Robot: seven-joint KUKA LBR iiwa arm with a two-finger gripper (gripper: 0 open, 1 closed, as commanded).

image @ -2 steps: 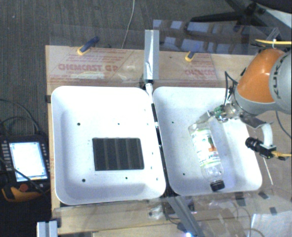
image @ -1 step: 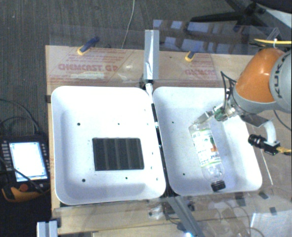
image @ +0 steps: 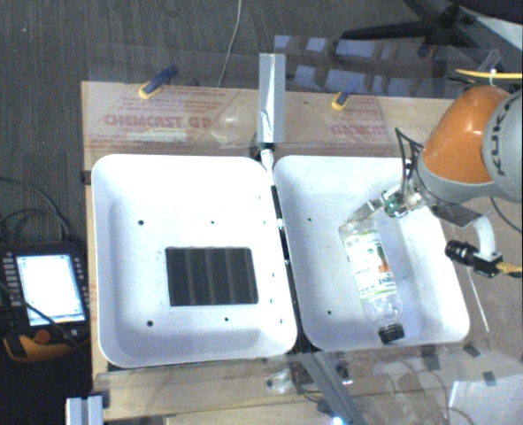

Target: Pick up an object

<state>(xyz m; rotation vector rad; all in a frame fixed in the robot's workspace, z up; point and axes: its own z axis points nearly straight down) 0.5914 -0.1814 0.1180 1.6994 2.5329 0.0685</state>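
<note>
- In the right-hand shallow white plastic bin [image: 314, 237], the grey arm with its orange band [image: 463, 140] reaches in from the right, and its two-finger gripper [image: 394, 204] sits low near the bin's far wall.
- Directly at the gripper's tip lies the clear plastic bottle with a white printed label and a dark cap [image: 373, 268]; it rests on its side, its base end up against the tool and its capped neck pointing away toward the near rim.
- Whether the tool is parted, closed, or clamped on the bottle's base cannot be told from this slanted view, since the tool is small and merges with the glare on the transparent plastic.
- Well away from the gripper, across the divider between the bins, the left-hand shallow white bin [image: 119, 202] holds a flat dark ribbed rectangular pad [image: 211, 275], untouched.
- My judgement is that the step in hand is the approach or the grasp attempt on the bottle, with no lift yet: the bottle lies flat on the bin floor.
- The next move likely calls for a firm closure across the bottle's round body, then a straight rise; a smooth cylinder held near one end may swing or slip out, so a grip nearer the labelled middle would seem safer.
</note>
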